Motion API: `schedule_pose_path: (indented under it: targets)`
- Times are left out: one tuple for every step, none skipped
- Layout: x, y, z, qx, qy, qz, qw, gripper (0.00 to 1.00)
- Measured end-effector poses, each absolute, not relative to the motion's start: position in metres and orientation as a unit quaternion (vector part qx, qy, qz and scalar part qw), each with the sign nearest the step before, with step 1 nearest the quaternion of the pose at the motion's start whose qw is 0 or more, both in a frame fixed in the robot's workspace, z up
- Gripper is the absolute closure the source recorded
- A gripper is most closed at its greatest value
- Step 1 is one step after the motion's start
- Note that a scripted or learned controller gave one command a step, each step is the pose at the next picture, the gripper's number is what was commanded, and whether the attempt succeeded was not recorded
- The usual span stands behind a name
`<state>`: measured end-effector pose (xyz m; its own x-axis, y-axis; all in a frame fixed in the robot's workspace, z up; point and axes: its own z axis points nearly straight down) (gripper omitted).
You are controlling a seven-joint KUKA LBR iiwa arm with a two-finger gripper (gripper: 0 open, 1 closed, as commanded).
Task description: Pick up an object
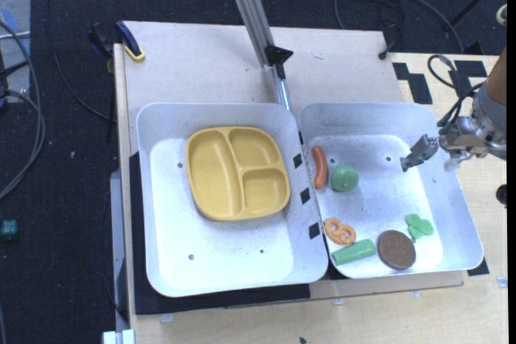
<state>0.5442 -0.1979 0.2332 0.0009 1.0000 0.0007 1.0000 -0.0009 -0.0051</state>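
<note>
yellow tray (239, 173) in left bin (161, 254); pincer (419, 151) above right bin (463, 242)

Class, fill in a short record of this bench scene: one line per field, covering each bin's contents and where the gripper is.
left bin: yellow three-compartment plastic tray
right bin: orange toy sausage, green ball, orange pretzel, green cylinder, brown round disc, small green leafy piece
gripper: above the right bin's upper right part, nothing seen between its fingers
arm: enters from the right
</note>
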Motion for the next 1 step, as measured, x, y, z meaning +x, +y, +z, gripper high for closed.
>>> schedule_pose_path:
  targets:
    - [0.5442, -0.2057, 0.1730, -0.708, -0.707, 0.0017, 0.003, 0.00]
